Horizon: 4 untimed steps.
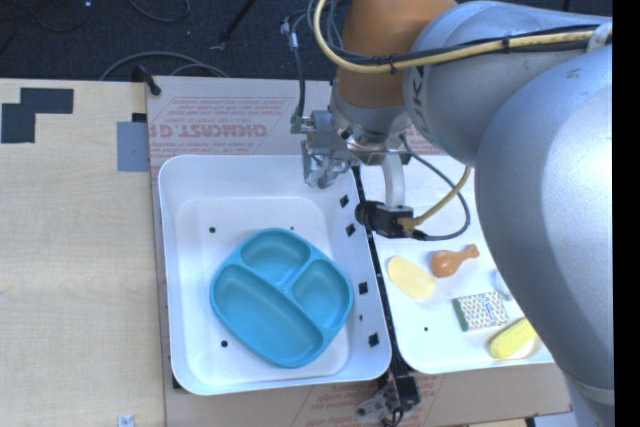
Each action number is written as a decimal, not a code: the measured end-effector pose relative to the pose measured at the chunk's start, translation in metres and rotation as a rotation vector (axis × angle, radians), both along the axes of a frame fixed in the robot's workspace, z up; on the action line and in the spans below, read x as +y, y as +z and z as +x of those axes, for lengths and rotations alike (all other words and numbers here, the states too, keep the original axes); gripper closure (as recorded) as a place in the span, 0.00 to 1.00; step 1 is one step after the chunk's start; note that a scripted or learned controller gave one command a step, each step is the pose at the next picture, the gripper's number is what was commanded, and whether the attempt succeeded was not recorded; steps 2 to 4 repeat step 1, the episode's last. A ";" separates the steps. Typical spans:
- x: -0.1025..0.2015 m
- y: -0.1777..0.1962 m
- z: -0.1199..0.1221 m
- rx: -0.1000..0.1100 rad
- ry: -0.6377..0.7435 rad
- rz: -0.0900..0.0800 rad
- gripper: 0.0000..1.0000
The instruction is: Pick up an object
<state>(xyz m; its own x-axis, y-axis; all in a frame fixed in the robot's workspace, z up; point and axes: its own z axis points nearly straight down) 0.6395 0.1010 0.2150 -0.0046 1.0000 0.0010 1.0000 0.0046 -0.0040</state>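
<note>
Suspended from the grey arm point(520, 105), the claw point(322, 173) is seen above the far right corner of the left bin point(180, 215), close to the wall shared with the right bin point(440, 355). Whether the claw is apart or together cannot be told from this angle, and nothing is seen between its tips. An orange band point(385, 10) is shown above the wrist, with yellow cables point(420, 55) looped around it and a black cable clip point(385, 218) hanging just below, over the dividing walls.

A blue divided plate point(280, 300) is laid flat in the middle of the left bin, slightly toward its near edge, well apart from the claw. Its three compartments are turned upward.

In the right bin, a pale yellow oval piece point(411, 277) is placed near the left wall. An orange pear-shaped piece point(453, 261) is found just beside it, toward the far side. A small patterned green-edged box point(481, 311) is set nearer the front edge, and a bright yellow lemon-like piece point(513, 340) is lying just beside that box, close to the near edge. Much of this bin is covered by the arm.

Both bins are rested on a cardboard sheet point(230, 120) with red printing, itself laid on the light wooden bench point(75, 295).
</note>
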 end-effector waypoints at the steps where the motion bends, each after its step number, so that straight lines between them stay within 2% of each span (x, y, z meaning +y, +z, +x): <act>1: 0.005 0.010 -0.008 0.001 -0.003 -0.001 1.00; 4: 0.005 0.010 -0.008 0.001 -0.003 -0.001 1.00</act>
